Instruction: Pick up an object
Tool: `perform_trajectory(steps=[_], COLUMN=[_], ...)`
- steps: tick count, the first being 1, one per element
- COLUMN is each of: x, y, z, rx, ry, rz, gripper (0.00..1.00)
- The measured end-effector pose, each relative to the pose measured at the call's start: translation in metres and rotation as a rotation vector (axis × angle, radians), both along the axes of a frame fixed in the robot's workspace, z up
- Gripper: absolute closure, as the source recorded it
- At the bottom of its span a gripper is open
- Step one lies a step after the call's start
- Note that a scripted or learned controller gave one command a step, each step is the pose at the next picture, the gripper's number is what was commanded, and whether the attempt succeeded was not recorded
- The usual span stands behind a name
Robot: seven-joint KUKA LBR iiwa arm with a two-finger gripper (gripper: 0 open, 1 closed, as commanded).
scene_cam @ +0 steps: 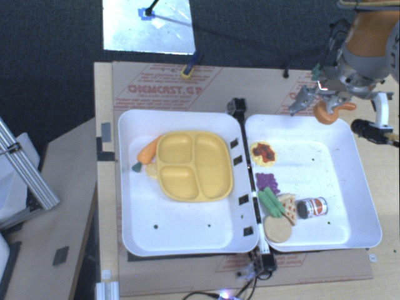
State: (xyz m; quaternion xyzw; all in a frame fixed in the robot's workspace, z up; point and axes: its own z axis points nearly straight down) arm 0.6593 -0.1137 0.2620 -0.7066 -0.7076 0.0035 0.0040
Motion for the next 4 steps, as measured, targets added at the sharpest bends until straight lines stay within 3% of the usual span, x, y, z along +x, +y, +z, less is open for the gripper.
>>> perform_trajectory(steps=[1, 4], x=[0.002, -0.018], y=[0.0, -0.011], z=[0.008, -0.154], rx=[-0.001, -0.001], ry=[-0.012, -0.008], rz=[0.002, 0.0], gripper=[0.0, 0.0])
